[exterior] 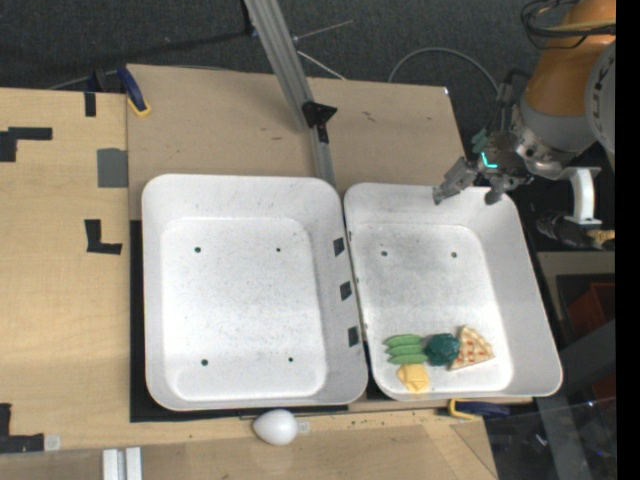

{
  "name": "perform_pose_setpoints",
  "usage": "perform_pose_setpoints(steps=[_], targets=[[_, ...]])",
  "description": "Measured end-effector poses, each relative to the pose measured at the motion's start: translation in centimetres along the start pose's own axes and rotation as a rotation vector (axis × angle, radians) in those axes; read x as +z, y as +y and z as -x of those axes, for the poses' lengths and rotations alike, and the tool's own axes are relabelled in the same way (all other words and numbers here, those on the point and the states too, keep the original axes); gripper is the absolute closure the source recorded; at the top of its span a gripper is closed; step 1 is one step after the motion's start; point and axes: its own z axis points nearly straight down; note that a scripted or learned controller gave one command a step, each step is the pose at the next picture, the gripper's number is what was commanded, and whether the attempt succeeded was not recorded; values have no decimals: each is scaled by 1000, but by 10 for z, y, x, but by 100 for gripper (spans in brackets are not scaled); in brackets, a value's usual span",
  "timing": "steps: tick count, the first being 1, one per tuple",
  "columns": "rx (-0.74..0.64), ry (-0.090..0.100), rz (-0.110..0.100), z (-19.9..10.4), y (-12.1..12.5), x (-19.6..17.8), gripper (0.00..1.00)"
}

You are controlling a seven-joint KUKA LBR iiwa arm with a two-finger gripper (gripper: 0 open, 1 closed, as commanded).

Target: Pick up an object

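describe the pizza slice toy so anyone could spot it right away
Look in the right bin, at its near corner where a few small toys cluster. The pizza slice is the rightmost one, a tan triangle with red spots, beside a dark green lump.

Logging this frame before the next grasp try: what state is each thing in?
end effector: fingers spread open, holding nothing, above the right bin's far rim
pizza slice toy: lying flat in right bin, near corner
green pea pod: lying beside dark green piece
yellow piece: lying by near wall
left bin: upright
white egg: on bench, outside bins
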Motion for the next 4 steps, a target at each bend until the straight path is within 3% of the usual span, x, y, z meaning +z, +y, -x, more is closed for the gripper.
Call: perform_pose_setpoints(steps=[1, 3, 4], targets=[[-2, -2, 5, 0, 1, -3, 0], [0, -2, -1, 5, -15, 109, 0], [-1, -2, 5, 4, -15, 141, 0]])
